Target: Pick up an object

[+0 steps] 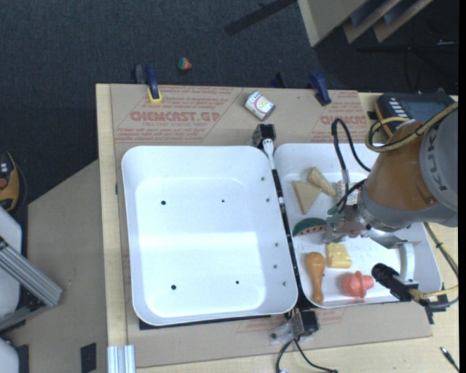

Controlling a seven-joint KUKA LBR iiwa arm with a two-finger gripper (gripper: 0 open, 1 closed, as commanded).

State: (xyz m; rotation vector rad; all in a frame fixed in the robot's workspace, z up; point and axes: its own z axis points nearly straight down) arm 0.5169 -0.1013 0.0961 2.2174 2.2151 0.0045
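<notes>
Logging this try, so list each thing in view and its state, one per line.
Left bin: sits flat on the bench.
Right bin: holds the toys.
Chicken leg: lying loose.
Red toy: lying loose.
Yellow block: lying beside the gripper.
Tan wedge: lying loose.

Floor: dark blue-grey carpet is lying around the table, with a small orange and green bit resting on it.
Table: a pale board printed with red letters is sitting under the bins, and blue clamps are gripping its far edge.
Furniture: a light wooden piece is showing at the top right.
Left edge: a grey metal rail is slanting in.
</notes>
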